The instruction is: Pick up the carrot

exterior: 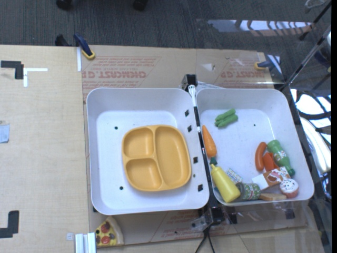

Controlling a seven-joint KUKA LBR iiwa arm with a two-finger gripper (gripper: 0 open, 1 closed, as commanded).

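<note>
Camera view, cardboard-covered bench point(158, 65), two white bins point(100, 157), grey carpet point(174, 20)

A yellow divided plate point(156, 157) sits in the left bin point(97, 157); green beans point(226, 118) lie in the right bin point(287, 117).

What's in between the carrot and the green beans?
Nothing: in the camera view, just bare white bin floor separates the carrot from the green beans up and to its right.
</note>
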